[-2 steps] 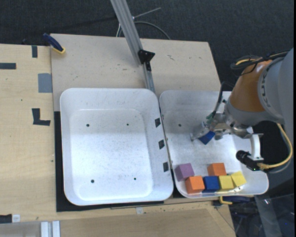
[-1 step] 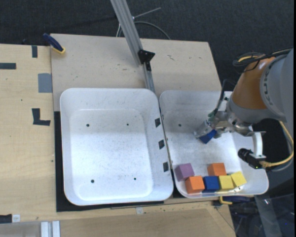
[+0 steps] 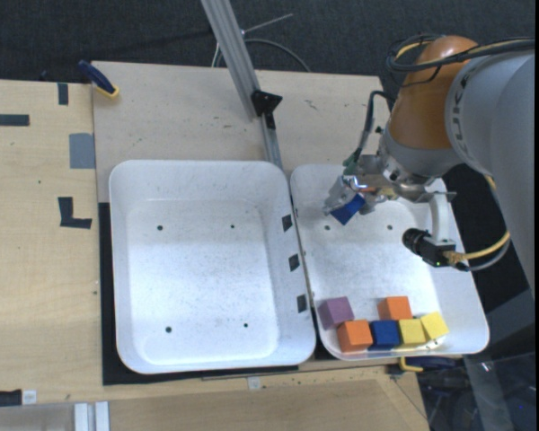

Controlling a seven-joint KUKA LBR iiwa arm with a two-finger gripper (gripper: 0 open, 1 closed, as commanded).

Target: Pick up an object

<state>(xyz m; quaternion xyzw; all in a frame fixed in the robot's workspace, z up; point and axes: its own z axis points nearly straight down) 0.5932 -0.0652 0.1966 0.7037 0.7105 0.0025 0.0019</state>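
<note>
Along the near edge of the right bin (image 3: 449, 281) sit little blocks: a purple block (image 3: 336, 310), two orange blocks (image 3: 354, 333), a blue block (image 3: 385, 332) and two yellow blocks (image 3: 413, 331). Farther back, near the bin's far edge, the gripper (image 3: 350, 197) is squeezed on a blue piece (image 3: 346, 210). The left bin (image 3: 126, 241) lies beside it.

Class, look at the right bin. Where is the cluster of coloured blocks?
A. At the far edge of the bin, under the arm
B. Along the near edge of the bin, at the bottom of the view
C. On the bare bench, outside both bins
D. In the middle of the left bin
B: the purple block, the orange blocks, the blue block and the yellow blocks crowd the near edge of the right bin.
</note>
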